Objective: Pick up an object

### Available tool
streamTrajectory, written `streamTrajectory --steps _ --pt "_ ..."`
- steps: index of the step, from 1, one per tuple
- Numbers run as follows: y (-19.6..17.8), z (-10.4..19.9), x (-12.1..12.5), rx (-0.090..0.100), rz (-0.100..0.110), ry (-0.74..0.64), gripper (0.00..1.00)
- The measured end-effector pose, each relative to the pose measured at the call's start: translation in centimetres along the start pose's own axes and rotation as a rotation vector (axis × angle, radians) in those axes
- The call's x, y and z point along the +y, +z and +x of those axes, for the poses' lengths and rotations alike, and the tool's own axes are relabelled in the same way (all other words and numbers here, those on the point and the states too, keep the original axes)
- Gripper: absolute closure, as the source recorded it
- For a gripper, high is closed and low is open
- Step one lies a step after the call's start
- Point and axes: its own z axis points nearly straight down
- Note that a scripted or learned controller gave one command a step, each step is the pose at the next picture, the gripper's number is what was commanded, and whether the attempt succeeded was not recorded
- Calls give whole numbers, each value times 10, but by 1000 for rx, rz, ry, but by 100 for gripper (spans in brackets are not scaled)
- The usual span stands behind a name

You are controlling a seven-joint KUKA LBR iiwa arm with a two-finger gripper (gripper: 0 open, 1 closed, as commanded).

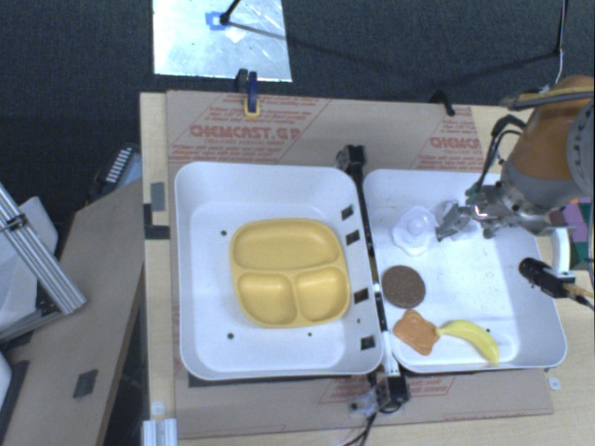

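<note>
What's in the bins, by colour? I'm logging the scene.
Yellow: 2, tray and banana
Brown: 1, disc
Orange: 1, toast-like piece
Clear: 1, cup
Total: 5

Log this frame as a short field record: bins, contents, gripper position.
left bin: holds a yellow divided tray
right bin: holds a clear cup, a brown round disc, an orange piece and a banana
gripper: over the right bin, just right of the clear cup
grasp: no object seen between the fingers
arm: enters from the right
</note>
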Motion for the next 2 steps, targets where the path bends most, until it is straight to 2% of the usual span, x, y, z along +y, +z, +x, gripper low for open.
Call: streamTrajectory --steps 1,2 --pt "51 0 0 0 -3 0 0" --pt "37 0 2 -2 -8 -1 100"
